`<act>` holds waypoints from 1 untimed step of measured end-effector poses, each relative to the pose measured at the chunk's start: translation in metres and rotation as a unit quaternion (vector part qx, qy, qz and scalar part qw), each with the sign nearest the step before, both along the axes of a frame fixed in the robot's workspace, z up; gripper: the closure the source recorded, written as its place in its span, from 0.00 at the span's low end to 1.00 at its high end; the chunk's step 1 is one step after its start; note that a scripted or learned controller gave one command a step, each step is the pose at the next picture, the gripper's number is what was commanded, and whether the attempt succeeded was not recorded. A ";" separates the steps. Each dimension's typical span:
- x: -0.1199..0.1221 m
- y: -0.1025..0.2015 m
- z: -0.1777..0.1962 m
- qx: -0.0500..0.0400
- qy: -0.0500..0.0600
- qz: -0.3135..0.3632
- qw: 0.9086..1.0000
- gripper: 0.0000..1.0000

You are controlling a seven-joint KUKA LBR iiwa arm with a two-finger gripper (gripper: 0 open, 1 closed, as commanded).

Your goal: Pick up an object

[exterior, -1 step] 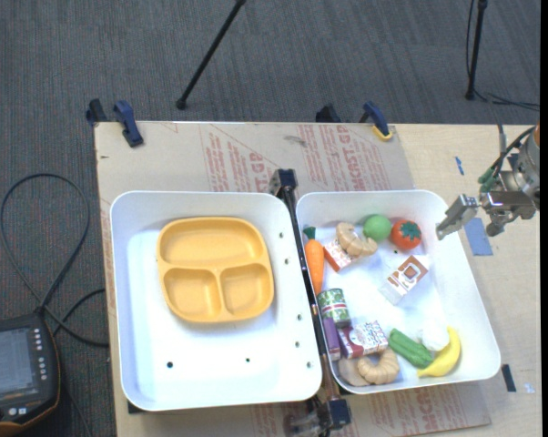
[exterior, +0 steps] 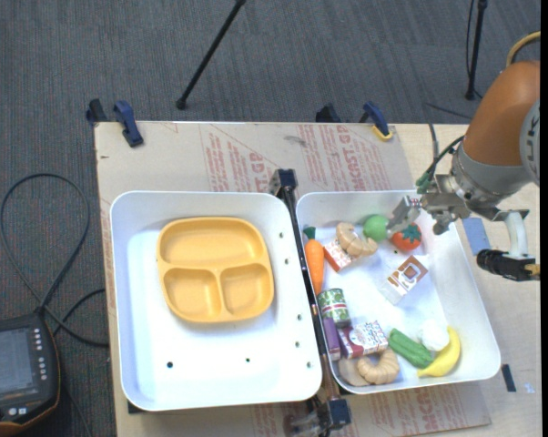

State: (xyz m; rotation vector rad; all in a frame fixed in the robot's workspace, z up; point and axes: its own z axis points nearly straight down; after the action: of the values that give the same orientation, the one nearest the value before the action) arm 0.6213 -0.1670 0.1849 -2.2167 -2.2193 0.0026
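Observation:
My gripper [exterior: 422, 215] hangs over the far right corner of the right bin [exterior: 474, 308], its fingers spread open with nothing between them. Just below it lies a red tomato [exterior: 406, 238], with a green ball [exterior: 375, 226] to its left. Further toys in this bin are a bagel [exterior: 354, 238], a carrot [exterior: 315, 264], a white carton [exterior: 407, 276], a green can [exterior: 332, 303], a small box [exterior: 365, 337], a croissant [exterior: 376, 367], a green cucumber [exterior: 409, 347] and a banana [exterior: 444, 359].
The left bin [exterior: 137, 335] holds a yellow divided tray [exterior: 218, 269]. Blue clamps [exterior: 128, 124] grip the bench's far edge. A pendant [exterior: 15, 376] and its cable lie on the floor to the left.

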 end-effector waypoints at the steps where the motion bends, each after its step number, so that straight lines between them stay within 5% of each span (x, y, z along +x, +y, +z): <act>1: 0.018 -0.006 -0.079 -0.001 -0.003 -0.001 1.000 0.00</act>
State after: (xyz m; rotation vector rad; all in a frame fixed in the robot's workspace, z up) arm 0.6388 -0.1732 0.1062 -2.2220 -2.2217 -0.0011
